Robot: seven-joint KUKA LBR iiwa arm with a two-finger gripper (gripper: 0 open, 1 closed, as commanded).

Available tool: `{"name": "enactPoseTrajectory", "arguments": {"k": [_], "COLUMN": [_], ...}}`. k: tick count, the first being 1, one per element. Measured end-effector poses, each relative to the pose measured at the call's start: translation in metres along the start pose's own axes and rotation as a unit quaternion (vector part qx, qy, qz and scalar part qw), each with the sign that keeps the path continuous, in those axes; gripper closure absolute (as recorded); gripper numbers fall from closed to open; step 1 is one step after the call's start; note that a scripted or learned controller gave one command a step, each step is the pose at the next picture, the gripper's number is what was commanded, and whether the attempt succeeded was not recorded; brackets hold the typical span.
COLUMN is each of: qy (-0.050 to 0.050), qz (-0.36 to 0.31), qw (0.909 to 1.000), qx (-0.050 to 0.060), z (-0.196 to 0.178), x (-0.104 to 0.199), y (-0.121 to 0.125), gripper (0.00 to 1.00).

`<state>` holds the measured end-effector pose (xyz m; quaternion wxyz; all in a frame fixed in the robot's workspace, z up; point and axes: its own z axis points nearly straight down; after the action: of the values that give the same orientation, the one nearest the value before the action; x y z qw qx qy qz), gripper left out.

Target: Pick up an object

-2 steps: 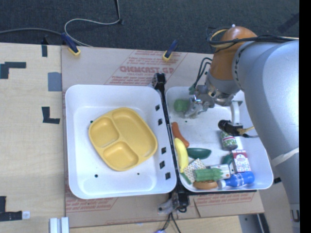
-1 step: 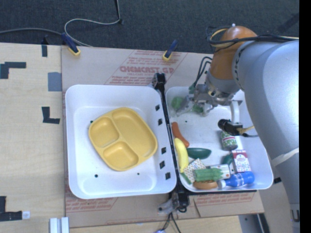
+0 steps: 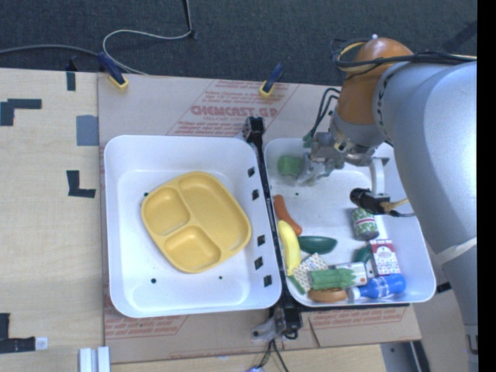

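Far left of the gripper [image 3: 314,170], a yellow divided plate [image 3: 195,220] lay in the left bin [image 3: 124,208]. A green object [image 3: 290,164] sat just left of it; below lay a carrot [image 3: 282,208], a banana [image 3: 289,244] and a small can [image 3: 364,223]. The arm [image 3: 418,115] reached down from the right; whether its grip was open, I cannot tell.

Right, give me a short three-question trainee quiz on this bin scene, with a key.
1. True or false: the yellow divided tray lies in the right bin.
2. Which thing is the tool nearest? A) banana B) green object at the right bin's upper-left corner C) blue bottle
3. Fill in: the small can stands just above the ____ and white carton.

Key: 1 false, it lies in the left bin; 2 B; 3 red.
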<state>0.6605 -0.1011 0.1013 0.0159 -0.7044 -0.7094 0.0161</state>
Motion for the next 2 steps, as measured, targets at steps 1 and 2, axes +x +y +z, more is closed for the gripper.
{"name": "enactPoseTrajectory", "arguments": {"k": [1, 2], "qy": [-0.001, 0.0], "qz": [0.0, 0.0], "qw": [1.0, 1.0], "qx": [-0.001, 0.006], "z": [-0.0003, -0.0074], "x": [-0.0002, 0.0001], "y": [0.0004, -0.0029], "gripper": [0.0, 1.0]}}
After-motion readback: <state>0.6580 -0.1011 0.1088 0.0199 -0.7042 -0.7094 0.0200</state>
